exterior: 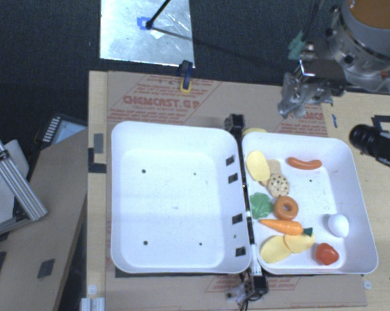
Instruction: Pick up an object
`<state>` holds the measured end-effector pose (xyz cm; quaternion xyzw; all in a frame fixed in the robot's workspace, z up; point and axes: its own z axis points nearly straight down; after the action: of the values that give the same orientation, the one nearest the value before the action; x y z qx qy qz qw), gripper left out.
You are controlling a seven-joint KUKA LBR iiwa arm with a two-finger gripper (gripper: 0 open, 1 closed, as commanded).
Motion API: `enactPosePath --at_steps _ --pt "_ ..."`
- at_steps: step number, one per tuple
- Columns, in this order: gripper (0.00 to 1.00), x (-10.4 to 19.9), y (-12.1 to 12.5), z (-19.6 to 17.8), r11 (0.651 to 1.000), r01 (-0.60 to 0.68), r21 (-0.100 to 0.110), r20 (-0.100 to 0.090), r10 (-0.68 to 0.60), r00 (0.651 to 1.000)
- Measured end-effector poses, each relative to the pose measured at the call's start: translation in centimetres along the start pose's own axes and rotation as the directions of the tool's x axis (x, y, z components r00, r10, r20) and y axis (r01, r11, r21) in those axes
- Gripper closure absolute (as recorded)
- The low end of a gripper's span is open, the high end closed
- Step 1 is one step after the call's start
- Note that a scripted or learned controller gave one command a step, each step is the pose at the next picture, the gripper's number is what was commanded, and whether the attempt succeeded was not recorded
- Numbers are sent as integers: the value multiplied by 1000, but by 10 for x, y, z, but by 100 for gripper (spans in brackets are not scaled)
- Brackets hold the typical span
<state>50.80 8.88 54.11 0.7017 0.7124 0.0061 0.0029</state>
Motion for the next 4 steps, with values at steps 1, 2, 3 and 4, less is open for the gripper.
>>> enactPosePath --at_steps 1,2,3,4 --pt "100 89 -23 49 1000 0 15 3 0 1000" --pt "100 150 -20 4 1000 -5 7 -1 5 1000" --pt "100 69 -20 6 1000 -21 11 5 20 1000" --pt "100 142 -18 73 1000 -6 17 5 6 1000"
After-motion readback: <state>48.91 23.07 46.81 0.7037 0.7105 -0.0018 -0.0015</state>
